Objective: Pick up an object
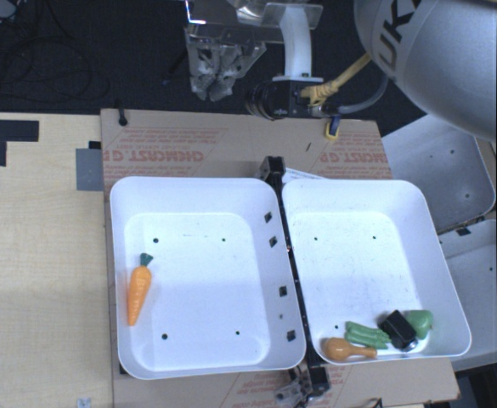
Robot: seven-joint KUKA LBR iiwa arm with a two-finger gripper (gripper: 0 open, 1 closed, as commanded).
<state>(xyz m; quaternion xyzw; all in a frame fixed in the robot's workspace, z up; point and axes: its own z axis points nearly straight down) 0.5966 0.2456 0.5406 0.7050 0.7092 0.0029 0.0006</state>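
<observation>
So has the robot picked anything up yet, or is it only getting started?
Nothing looks picked up yet. The gripper hangs high above the bins, with nothing visible in it. The carrot lies in the left bin; the other toys, including a black block, lie in the right bin. Descending, grasping and lifting all remain.

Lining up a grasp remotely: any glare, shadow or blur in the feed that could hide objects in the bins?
Camera view: even light, no harsh glare on the left bin; soft shading over its lower floor; the toy carrot is sharp; the right bin's corner cluster, including a black block, is crowded but legible; the gripper looks dim against the dark background.
</observation>
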